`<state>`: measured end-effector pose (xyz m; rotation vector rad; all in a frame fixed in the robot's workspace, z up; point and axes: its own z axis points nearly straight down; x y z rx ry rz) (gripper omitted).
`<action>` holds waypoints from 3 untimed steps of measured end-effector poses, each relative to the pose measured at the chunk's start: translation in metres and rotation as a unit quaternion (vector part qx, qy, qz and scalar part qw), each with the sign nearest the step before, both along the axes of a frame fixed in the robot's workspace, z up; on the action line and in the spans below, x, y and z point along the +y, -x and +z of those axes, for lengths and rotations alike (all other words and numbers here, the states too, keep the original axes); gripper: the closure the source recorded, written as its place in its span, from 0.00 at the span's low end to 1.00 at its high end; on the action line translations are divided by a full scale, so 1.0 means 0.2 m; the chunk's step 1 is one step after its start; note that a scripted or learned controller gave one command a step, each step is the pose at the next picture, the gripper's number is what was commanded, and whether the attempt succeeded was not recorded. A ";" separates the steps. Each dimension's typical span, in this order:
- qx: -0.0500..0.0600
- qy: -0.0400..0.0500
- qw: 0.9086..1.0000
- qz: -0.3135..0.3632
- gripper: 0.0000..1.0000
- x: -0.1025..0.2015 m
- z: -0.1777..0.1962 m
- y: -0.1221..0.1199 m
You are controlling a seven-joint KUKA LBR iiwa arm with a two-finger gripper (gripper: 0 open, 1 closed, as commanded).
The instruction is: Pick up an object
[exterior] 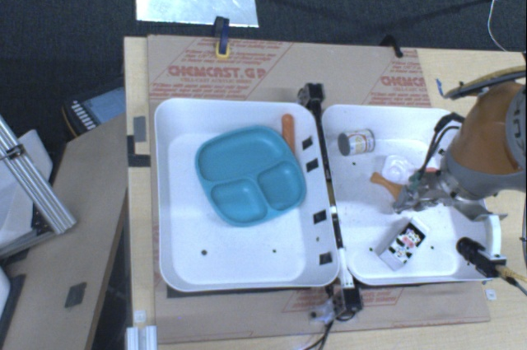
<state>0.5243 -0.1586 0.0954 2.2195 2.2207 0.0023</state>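
A: Done so far? Nothing lifted, by the look of it; in the right bin (362,262), can (356,143) at the far left, box (403,245) lying near the front, tan piece (385,183) between

B: And the arm (486,147)? Reaching in from the right, bent low, gripper (414,198) just above the box; finger spread impossible to tell

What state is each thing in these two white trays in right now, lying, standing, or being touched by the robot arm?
Blue divided plate: lying flat, right way up, in the left bin.
Orange stick: lying by the plate's far edge.
Small can: on its side in the right bin.
Black and white box: lying flat, apart from the arm.
Gripper: lowered into the right bin beside a brown piece; grip unclear.
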 end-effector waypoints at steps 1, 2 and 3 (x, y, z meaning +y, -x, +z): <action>-0.002 0.001 1.000 0.002 1.00 0.00 0.32 -0.02; -0.003 0.001 1.000 0.002 1.00 0.00 0.59 -0.03; -0.001 0.000 1.000 0.005 1.00 0.28 0.60 -0.15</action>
